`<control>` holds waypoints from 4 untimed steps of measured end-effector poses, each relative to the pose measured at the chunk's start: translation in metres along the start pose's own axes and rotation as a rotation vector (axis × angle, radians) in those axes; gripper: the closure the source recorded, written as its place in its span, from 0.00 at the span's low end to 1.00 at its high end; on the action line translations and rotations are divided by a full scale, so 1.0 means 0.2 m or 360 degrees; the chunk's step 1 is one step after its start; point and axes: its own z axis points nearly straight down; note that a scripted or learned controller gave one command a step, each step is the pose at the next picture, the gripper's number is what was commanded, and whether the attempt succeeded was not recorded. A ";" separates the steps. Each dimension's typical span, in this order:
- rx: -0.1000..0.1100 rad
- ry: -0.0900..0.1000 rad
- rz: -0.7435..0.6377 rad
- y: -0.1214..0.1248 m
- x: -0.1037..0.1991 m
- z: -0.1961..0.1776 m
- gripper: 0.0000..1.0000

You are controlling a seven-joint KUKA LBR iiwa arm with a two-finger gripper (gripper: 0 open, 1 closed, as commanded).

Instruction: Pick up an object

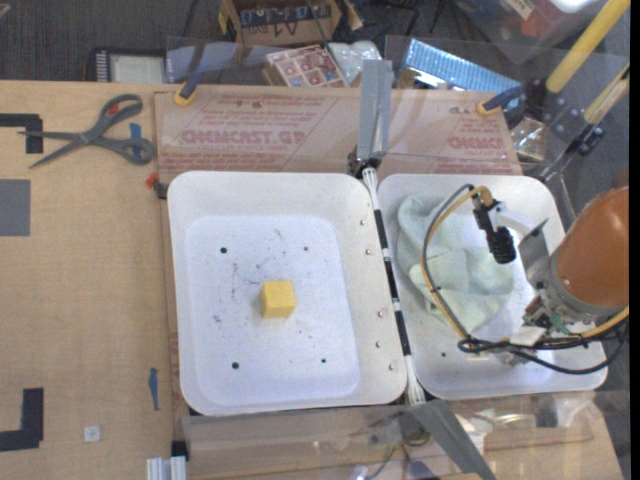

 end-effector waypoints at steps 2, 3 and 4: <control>0.0007 -0.0004 -0.1025 -0.01 0.15 -0.17 1.00; 0.0003 -0.0006 -0.1026 0.11 0.16 0.01 1.00; 0.0008 -0.0004 -0.1025 -0.06 0.24 -0.27 1.00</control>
